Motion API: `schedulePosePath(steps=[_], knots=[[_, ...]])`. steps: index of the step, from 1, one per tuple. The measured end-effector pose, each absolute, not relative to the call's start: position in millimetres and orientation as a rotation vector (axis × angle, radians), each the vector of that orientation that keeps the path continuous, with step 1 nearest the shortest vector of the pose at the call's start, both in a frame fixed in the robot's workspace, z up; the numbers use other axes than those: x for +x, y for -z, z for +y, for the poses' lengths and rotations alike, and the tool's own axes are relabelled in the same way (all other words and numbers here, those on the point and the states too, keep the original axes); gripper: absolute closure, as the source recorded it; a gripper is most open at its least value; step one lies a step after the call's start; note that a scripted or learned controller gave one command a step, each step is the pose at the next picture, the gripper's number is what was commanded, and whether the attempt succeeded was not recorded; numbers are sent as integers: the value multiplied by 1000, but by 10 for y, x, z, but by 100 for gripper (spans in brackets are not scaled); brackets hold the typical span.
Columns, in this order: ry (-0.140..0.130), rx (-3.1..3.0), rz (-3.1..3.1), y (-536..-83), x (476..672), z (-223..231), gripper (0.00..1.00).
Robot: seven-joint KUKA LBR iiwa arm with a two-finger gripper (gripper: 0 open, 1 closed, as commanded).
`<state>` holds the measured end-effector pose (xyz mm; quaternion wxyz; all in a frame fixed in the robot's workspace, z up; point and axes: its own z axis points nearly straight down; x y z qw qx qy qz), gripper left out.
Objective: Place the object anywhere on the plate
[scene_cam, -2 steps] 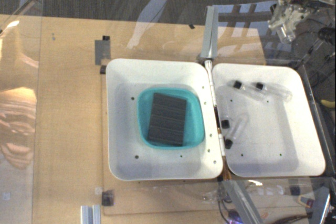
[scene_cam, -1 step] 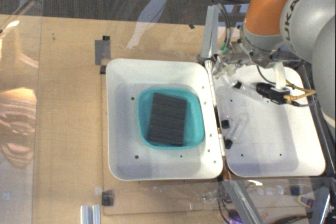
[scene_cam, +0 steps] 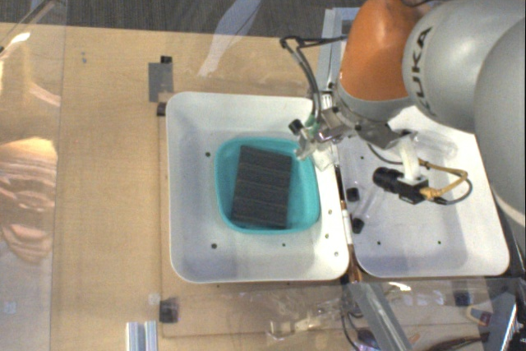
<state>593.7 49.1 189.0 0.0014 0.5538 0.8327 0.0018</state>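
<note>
Now, block (scene_cam: 262,187) on plate (scene_cam: 224,177), pincer (scene_cam: 306,140) at rim

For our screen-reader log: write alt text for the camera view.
A dark ribbed block lies flat on a teal plate in the left white bin. The claw hovers at the plate's upper right rim.

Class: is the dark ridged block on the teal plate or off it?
On it. The dark ridged block lies flat within the teal plate, with teal showing round all its sides.
</note>
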Motion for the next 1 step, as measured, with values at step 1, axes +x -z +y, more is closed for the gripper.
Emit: schedulePosePath(steps=[1], knots=[[-6,1739,2613,-1893,5939,487,0]])
